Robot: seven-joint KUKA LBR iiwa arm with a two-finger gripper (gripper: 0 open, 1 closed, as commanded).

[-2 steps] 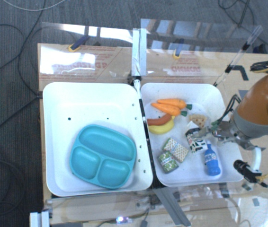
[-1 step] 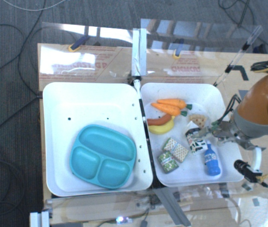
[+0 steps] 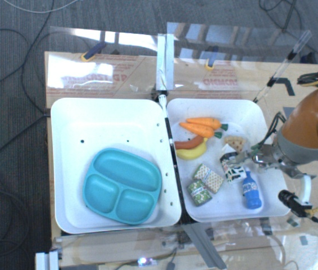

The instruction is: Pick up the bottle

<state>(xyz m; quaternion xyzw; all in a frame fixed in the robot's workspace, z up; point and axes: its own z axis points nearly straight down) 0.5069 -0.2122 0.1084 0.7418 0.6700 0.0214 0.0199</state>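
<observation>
In right bin (image 3: 271, 207): one bottle (image 3: 251, 191), two carrots (image 3: 203, 126)

In the lower right of the frame lay a small blue plastic bottle (image 3: 251, 192) with a white cap. At the lower left, a turquoise plastic tray with three compartments (image 3: 123, 185) sat in the white left bin (image 3: 69, 122). In the white right bin (image 3: 260, 117), two orange carrots with green tops (image 3: 203, 126) lay above a yellow banana (image 3: 192, 151). Two green checked packets (image 3: 205, 184) lay below the banana. The arm's band (image 3: 310, 120) at the right edge was orange.
</observation>
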